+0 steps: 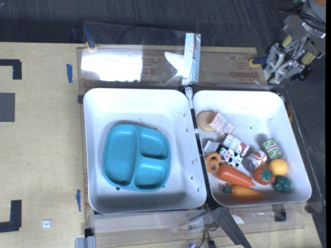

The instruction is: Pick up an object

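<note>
Up at the camera view's top right, the gripper (283, 66) hangs outside the bins; whether its jaws are wide or narrow, I cannot tell. Toys crowd the right bin (269, 101): a carrot (235, 175), tomato (264, 175), small can (271, 148). A blue divided plate (136, 156) lies in the left bin (98, 107).

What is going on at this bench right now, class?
A robot arm is set to pick up an object. Its gripper hangs beyond the far right corner of the right bin, holding nothing. That bin holds a heap of toy food, including a carrot and a tomato. The left bin holds a blue divided plate.
</note>
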`<act>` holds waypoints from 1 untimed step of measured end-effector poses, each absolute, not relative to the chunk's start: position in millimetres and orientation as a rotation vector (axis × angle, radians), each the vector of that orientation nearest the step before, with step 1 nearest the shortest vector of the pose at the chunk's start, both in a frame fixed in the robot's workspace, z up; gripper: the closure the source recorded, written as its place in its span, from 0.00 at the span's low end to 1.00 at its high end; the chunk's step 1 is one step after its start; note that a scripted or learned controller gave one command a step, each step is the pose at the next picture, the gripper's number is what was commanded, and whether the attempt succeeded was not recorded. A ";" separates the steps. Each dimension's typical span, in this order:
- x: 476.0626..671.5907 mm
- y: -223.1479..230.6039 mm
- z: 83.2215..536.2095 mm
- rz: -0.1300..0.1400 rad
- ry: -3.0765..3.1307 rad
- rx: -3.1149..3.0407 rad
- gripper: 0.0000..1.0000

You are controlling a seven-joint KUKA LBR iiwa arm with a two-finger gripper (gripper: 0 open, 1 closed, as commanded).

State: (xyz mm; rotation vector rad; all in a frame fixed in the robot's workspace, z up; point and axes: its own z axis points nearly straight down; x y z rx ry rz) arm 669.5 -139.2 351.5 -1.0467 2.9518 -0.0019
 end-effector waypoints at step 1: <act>667.9 -101.9 311.5 0.007 2.864 -1.287 1.00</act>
